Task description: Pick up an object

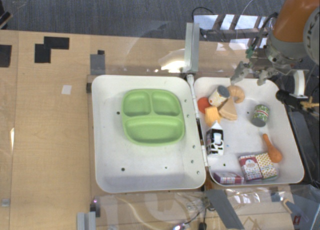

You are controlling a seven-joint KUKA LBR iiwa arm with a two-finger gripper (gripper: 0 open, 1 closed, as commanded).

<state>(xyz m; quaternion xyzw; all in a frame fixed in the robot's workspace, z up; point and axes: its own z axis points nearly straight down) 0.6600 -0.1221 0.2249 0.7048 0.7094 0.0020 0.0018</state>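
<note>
Camera view: two shallow white bins. Left bin (107,139): one green three-compartment plastic tray (152,116). Right bin (290,139): roughly ten small items, including one orange carrot-shaped toy (272,148), one grey-green can (260,114). Gripper (251,75) above far rim, fingers spread, gripping nothing.

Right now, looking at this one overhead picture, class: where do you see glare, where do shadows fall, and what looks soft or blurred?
Camera view: a bright glare patch sits at the top edge of the left bin, near the divider; soft shadow lies along that bin's near wall; the gripper and orange band look slightly blurred; the green plate is evenly lit and sharp.
</note>
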